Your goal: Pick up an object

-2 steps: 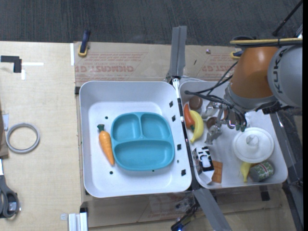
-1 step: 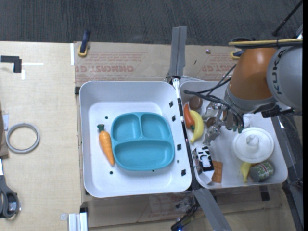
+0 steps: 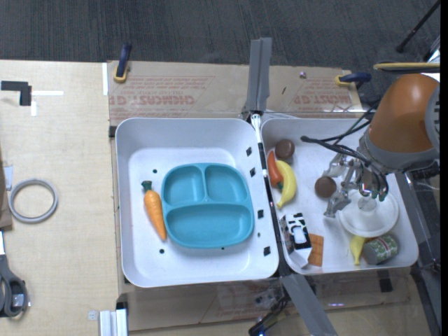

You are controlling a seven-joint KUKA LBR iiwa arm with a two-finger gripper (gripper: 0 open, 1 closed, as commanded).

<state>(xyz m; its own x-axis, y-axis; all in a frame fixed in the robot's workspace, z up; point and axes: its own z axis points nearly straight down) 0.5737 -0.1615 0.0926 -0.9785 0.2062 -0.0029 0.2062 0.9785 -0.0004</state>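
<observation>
The gripper (image 3: 341,196) hangs low over the right bin (image 3: 308,133), its fingers spread apart with nothing between them, just beside a brown ball (image 3: 325,186), while a banana (image 3: 285,183) lies near the bin's left wall and a carrot (image 3: 155,212) rests beside the blue plate (image 3: 208,206) in the left bin (image 3: 133,187).

Around the white disc (image 3: 367,219), room was tight: a brown ball (image 3: 325,186) stood just left, a green can (image 3: 381,249) just below, while bare bin floor (image 3: 315,156) lay open above-left.
</observation>
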